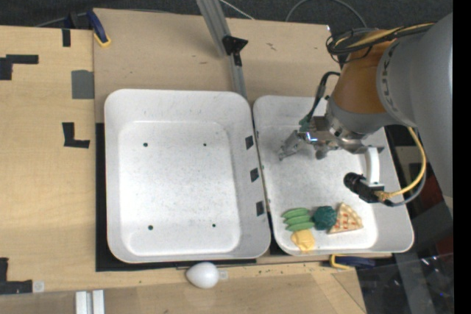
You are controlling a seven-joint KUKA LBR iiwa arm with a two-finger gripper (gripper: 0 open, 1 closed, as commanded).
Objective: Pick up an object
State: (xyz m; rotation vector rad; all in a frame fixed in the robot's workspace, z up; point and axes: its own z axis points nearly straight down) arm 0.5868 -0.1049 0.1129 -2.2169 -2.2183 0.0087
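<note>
Arm is reaching in from the right and hanging over the upper part of the right bin. The fingers are pointing left and down over bare bin floor; they are appearing slightly parted with nothing between them, though they are small and somewhat blurred here.

Objects are sitting clustered at the near end of the right bin: a green pod-like piece, a dark green lump just beside it, a yellow piece touching below, and a pizza slice on the right. All are lying well apart from the fingers. The left bin is lying alongside. A white egg-shaped object is resting on the surface outside the bins, by the near rim.

Judged step: approach, nothing picked yet. The next move is calling for travel toward the near end of the right bin, then a descent onto one item; the tight cluster is likely making a clean single grasp harder.
</note>
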